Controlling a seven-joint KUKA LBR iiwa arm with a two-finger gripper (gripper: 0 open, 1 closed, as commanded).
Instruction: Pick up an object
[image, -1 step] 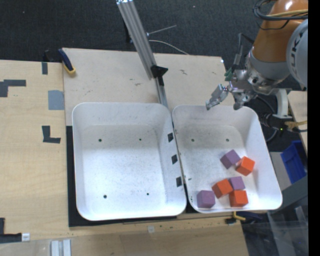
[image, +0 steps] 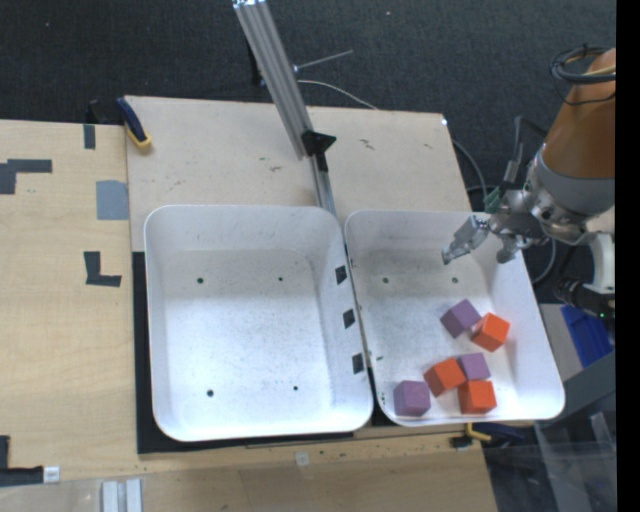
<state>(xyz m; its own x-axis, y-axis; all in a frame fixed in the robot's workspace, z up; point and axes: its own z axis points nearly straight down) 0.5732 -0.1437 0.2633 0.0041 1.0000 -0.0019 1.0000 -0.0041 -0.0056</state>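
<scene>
Six small blocks lie in the near half of the right bin (image: 520, 300): a purple cube (image: 460, 318) touching an orange cube (image: 491, 331); nearer the front rim, an orange block (image: 444, 376), a small purple block (image: 474, 366) and another orange block (image: 477, 397) crowd together, with a larger purple cube (image: 411, 398) just left of them. The gripper (image: 482, 241) hangs over the bin's far half, well apart from the blocks; its two fingers stand spread with nothing between them. The left bin (image: 160, 300) lies beside.

Arm (image: 585, 130): rounded orange band, grey wrist segment beneath it. Gripper (image: 482, 243): metallic silver-grey body, two slim fingers. Thin dark cables run near the wrist, at 9 o'clock of the band.
</scene>
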